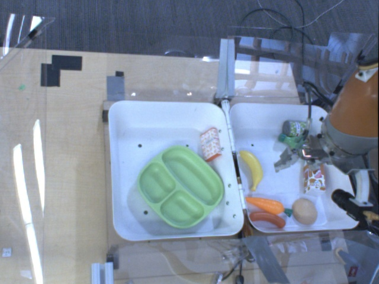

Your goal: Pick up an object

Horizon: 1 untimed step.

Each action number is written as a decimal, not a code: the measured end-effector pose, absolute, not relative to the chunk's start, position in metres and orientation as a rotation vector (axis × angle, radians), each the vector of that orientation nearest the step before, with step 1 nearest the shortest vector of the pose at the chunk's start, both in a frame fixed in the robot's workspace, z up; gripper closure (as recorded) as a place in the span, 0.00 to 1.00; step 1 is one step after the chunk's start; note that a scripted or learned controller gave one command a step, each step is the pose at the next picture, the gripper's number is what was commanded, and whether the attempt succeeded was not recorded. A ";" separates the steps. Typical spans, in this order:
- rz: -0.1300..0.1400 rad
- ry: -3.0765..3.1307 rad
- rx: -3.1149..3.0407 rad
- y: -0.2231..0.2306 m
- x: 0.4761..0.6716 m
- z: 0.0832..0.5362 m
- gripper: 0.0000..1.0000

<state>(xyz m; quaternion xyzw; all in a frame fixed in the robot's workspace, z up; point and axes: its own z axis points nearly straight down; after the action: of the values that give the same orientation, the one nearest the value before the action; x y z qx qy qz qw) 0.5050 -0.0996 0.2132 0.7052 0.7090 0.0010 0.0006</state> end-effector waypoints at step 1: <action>0.001 2.130 2.308 -0.193 0.488 0.149 0.00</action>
<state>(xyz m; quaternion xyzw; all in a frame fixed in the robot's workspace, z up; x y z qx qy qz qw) 0.4876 -0.1930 0.1494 0.7348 0.6783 0.0005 0.0005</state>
